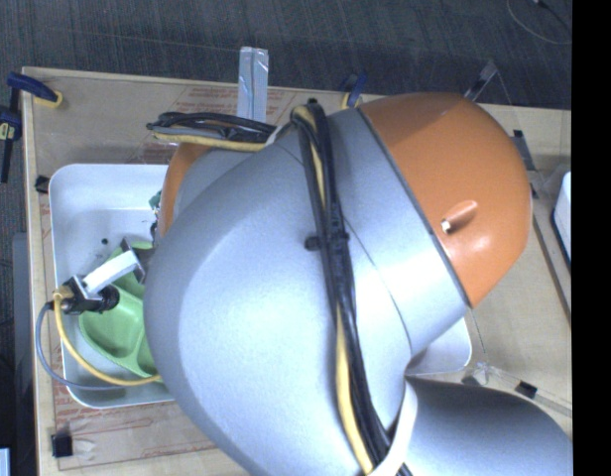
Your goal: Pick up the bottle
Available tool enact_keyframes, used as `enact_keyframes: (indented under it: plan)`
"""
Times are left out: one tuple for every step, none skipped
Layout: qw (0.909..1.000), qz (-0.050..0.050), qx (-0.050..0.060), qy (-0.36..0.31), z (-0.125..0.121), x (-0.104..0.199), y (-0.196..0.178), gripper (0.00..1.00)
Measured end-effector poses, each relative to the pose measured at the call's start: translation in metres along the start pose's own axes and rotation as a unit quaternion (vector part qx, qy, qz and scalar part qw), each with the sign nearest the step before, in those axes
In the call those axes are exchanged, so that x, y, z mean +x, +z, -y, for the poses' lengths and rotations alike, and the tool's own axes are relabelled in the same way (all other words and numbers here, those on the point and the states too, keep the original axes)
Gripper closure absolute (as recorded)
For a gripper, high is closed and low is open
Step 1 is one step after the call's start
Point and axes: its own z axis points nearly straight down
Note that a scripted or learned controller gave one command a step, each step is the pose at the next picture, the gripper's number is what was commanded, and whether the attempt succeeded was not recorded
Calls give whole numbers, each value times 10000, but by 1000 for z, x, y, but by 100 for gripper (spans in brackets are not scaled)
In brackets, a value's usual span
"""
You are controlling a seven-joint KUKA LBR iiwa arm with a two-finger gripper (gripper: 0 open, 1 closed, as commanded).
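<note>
My grey arm (286, 305) with its orange band (454, 186) covers most of the view and reaches down over the left bin (60, 191). A pale green, smooth-sided object (122, 330) lies in that bin's near-left part, half hidden under the arm; I cannot tell whether it is the bottle. The gripper's end is hidden beneath the arm, just right of the green object. A small green scrap (155, 204) shows at the arm's edge further back in the bin.
The wooden bench (97, 102) surrounds the bins, with blue clamps (33, 89) at its far-left corner. A grey upright post (253, 82) stands behind the bins. A corner of the right bin (452, 353) peeks out beside the arm.
</note>
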Motion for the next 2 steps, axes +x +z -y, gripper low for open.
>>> enact_keyframes:
  plan:
    - [9991,-21,2,428,60,35,6,0]
    - [9989,-11,5,-467,10,61,-75,0]
